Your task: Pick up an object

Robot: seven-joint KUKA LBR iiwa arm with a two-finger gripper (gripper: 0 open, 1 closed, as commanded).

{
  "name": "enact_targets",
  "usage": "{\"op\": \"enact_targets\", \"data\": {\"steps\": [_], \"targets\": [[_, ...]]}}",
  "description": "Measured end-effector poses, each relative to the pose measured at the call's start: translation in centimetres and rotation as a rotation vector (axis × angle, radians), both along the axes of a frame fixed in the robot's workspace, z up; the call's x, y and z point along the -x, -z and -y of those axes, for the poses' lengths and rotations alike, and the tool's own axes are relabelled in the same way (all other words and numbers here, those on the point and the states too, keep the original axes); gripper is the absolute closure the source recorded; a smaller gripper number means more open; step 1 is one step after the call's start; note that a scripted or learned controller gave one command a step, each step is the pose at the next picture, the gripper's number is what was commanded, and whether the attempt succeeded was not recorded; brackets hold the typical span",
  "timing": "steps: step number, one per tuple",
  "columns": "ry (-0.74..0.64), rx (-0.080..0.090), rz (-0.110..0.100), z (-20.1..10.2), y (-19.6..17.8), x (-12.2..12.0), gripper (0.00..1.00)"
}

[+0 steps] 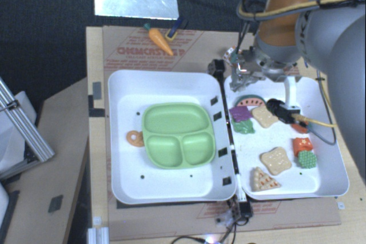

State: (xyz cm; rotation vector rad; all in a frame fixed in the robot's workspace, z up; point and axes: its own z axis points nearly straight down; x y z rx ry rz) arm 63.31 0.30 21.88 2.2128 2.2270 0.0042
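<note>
Claw (240, 74) hangs above the right bin's (334, 177) upper left corner, finger state indeterminate. Toy foods lie below; the watermelon slice (250, 102) is nearest. Judged step: approach. Next move calls for descent squarely over one piece.

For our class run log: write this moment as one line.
arm: over right white bin | gripper: above watermelon slice toy | green divided plate: left white bin | orange carrot toy: outside bins

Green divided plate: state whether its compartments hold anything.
Empty. The green divided plate in the left bin shows bare green in all three compartments; the pretzel lies outside it, beside its left edge.
</note>
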Motion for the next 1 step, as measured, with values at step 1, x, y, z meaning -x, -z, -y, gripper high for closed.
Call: {"op": "enact_targets", "data": {"steps": [1], "targets": [[0.004,0.000,0.000,0.65,-1.58,0.17,1.00]]}}
